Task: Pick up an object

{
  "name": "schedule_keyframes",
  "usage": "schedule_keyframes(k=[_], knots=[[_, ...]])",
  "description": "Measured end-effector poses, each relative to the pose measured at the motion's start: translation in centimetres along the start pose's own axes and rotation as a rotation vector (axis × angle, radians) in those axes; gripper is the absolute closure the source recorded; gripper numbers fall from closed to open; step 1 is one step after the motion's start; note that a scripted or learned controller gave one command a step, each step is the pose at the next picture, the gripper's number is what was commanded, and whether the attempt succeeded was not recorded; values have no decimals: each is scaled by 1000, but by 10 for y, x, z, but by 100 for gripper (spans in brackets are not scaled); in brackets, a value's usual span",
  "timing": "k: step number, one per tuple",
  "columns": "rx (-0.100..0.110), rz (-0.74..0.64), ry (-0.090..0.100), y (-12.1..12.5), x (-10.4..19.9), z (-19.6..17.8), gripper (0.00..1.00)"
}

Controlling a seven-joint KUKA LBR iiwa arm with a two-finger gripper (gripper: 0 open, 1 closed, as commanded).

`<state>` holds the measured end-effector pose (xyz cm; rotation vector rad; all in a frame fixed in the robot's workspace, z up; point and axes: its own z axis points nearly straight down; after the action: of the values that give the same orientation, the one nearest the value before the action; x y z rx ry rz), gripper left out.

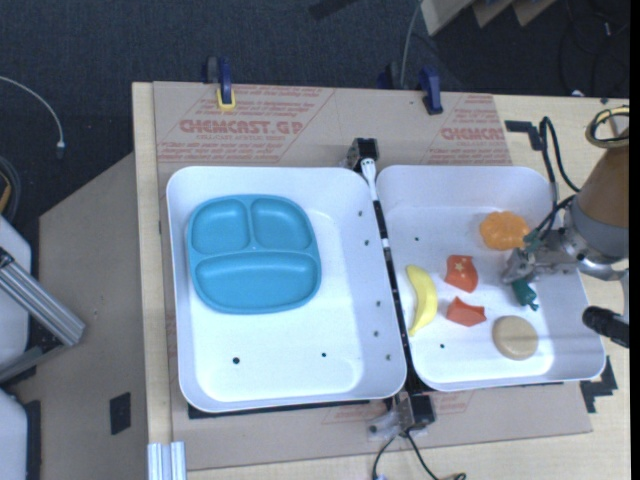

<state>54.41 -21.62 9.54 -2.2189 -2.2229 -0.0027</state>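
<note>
The right bin (440,193) holds a yellow banana (423,298), two red pieces (461,272) (465,313), an orange fruit (503,230) and a round tan disc (516,336). My gripper (524,274) is low over the bin's right side, between the orange fruit and the tan disc. A small dark green item (525,293) lies right at its tips; whether it is between them I cannot make out.
The left bin (350,318) bears a blue divided plate (255,252). A black divider strip (382,243) runs between the bins. Cables (550,158) hang at the right, by the arm.
</note>
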Motion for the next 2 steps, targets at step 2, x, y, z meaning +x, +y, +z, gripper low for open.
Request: schedule_keyframes(k=[2], knots=[[-6,0,-5,-3,12,-105,100]])
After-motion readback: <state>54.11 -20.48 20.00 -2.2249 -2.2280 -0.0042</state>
